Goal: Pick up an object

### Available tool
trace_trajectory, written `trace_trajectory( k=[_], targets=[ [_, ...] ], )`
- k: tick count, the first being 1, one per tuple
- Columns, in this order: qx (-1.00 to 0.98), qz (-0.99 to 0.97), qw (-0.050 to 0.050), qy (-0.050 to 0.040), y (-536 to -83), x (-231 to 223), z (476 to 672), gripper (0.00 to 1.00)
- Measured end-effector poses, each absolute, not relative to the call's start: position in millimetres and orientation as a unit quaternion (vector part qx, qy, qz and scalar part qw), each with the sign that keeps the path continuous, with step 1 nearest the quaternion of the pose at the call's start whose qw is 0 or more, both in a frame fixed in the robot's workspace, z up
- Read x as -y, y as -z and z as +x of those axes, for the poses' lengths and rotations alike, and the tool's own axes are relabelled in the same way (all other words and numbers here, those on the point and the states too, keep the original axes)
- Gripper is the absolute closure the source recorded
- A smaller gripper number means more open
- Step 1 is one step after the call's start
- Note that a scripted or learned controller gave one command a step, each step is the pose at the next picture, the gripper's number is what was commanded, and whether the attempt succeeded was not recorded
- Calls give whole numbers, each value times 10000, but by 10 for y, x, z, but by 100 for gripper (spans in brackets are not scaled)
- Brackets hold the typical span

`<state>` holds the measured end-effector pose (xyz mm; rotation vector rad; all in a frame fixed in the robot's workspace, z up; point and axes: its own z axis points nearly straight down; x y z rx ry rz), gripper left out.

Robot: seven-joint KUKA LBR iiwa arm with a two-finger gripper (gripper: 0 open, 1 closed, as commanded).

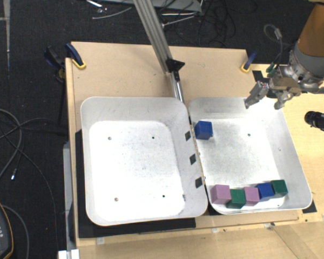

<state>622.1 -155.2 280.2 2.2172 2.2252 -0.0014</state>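
The end effector (265, 97) hangs above the far rim of the right bin (291, 144), at about one o'clock from that bin's middle. Its two fingers (252, 100) are spread apart with nothing between them, so nothing is held yet. The grey arm (313, 42) with its orange band comes in from three o'clock, which is why the wrist sits over the bin's outer corner rather than its floor.

Any block would serve the task. A lone blue cube (203, 129) sits at about ten o'clock in the right bin, near the edge it shares with the left bin (97, 117), well apart from everything else. That free space around it probably makes it the easier target, though the nearby rim may crowd one finger.

The rest are packed in a row along the near rim, at about six o'clock: a pink cube (221, 193), a green cube (237, 197), a second pink cube (251, 194), a second blue cube (266, 190) and a dark green cube (279, 186), each touching or just beside the next. They have likely slid down against the wall, leaving little gap for fingers.

The bins rest on a wooden bench (129, 69), and a metal strut (156, 31) slants in from twelve o'clock.
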Motion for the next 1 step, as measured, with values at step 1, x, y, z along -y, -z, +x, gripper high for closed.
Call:
trace_trajectory(
  k=[1],
  targets=[
    [-7062,7080,-39,29,-1550,1692,5652,0]
  ],
)
